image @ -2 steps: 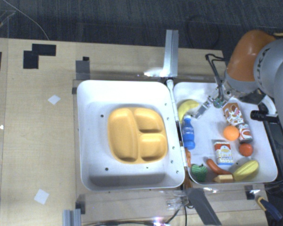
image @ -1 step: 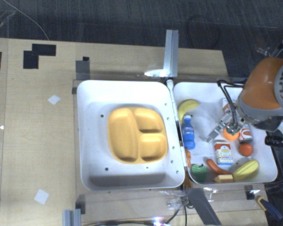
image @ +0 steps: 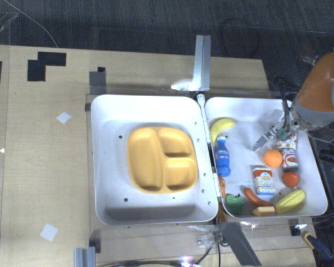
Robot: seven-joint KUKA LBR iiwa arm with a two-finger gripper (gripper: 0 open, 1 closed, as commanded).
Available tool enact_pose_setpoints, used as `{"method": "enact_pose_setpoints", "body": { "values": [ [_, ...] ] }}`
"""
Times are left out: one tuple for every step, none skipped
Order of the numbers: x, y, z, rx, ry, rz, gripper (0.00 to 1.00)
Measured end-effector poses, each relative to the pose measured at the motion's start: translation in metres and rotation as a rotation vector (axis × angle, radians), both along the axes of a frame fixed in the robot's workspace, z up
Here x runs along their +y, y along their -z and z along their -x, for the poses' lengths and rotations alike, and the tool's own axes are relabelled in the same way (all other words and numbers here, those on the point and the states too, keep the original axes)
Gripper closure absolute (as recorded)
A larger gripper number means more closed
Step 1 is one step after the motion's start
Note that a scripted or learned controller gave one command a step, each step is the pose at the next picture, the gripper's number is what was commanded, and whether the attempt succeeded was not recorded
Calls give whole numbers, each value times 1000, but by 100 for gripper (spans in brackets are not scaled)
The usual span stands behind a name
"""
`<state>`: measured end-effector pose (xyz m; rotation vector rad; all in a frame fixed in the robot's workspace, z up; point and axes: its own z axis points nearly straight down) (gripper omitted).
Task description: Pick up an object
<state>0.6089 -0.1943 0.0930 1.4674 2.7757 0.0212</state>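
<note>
Objects for picking lie together in the right bin point(image: 317, 204), while the left bin point(image: 100, 149) holds a yellow divided tray point(image: 161, 158) near its centre. Along the right bin's left wall, a yellow banana point(image: 222, 127) sits at the far end, with a blue bottle point(image: 221, 157) just in front of it, lying lengthwise. At the near edge, a green vegetable point(image: 235, 203) rests in the corner beside a red sausage-shaped item point(image: 255, 196) and a small tan block point(image: 263, 209); a yellow-green fruit point(image: 290, 200) lies to their right. A small carton point(image: 264, 181) stands mid-bin, with an orange ball point(image: 273, 158) behind it, a red tomato point(image: 290, 178) to its right, and a red-and-white packet point(image: 289, 149) touching the ball. The gripper point(image: 270, 135) hangs over the far right part of this bin, above and behind the ball, its fingers point(image: 260, 142) angled toward the bin floor; whether they are parted or closed cannot be told, and no object is seen between them.
</note>
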Motion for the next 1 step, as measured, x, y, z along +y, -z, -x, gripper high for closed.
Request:
{"method": "enact_pose_setpoints", "body": {
  "values": [
    [11,3,54,-6,272,2,0]
  ]
}}
